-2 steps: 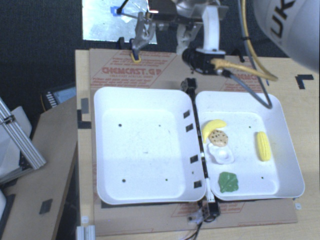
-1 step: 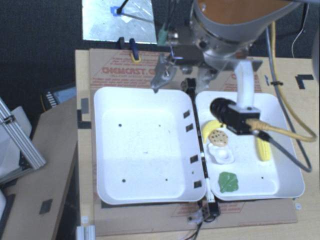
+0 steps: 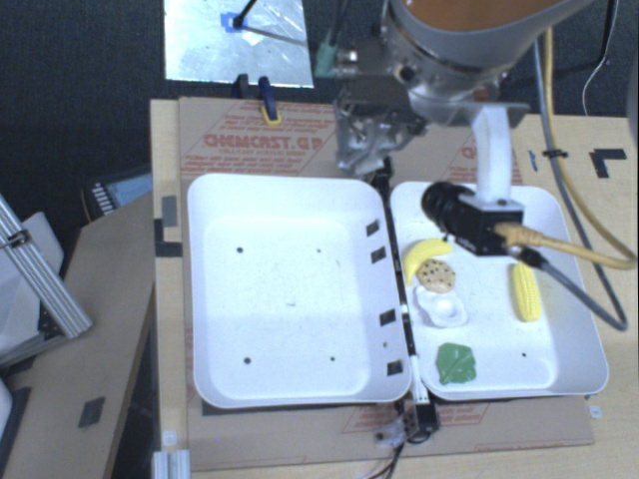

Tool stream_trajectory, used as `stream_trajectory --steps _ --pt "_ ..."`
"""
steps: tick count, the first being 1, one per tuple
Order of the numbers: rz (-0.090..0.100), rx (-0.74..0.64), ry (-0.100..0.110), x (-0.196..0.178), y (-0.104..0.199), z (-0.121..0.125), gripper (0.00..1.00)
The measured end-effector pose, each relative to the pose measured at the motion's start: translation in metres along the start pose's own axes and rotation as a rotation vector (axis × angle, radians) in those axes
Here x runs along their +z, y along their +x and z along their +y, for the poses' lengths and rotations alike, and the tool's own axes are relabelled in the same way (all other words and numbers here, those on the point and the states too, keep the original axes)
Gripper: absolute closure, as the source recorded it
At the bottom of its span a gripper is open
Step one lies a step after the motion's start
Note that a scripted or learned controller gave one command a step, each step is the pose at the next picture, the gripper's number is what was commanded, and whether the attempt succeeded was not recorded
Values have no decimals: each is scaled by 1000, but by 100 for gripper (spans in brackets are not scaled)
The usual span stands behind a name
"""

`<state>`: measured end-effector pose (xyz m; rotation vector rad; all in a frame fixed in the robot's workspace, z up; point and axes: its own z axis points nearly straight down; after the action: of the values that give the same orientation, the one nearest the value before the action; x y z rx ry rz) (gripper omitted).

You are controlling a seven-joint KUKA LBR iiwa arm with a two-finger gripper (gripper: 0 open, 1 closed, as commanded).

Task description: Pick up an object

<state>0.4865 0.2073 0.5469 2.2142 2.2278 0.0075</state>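
Over the far edge of the two white bins, just where their inner walls are meeting, the gripper (image 3: 374, 163) is hanging below the grey arm (image 3: 454, 58), which is reaching in from the right. Whether its jaws are standing apart or together cannot be told from this slanted view. The left bin (image 3: 290, 297) is sitting beside the right bin (image 3: 564, 362), and both are resting on a cardboard sheet (image 3: 250, 143) with red print that is covering the bench. All the objects to pick from are lying in the right bin, apart from the gripper. Near that bin's left edge a yellow banana (image 3: 425, 257) is lying curved, and a round speckled cookie (image 3: 436, 275) is touching it on the near side. Just nearer again, a small white piece (image 3: 444, 310) is sitting against the cookie; what it is cannot be told. Towards the right edge a yellow corn cob (image 3: 526, 292) is lying lengthwise, well apart from the banana. Close to the near left corner a green leafy piece (image 3: 457, 363) is lying flat. At the cardboard's far edge a blue and yellow clamp (image 3: 268, 103) is sitting, and a shiny sheet (image 3: 235, 28) is lying behind it
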Motion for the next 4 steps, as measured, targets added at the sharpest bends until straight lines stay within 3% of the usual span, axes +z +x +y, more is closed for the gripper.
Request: stream_trajectory --steps 1,4 --pt "0 0 1 1 0 0 0" --pt "0 0 1 1 0 0 0"
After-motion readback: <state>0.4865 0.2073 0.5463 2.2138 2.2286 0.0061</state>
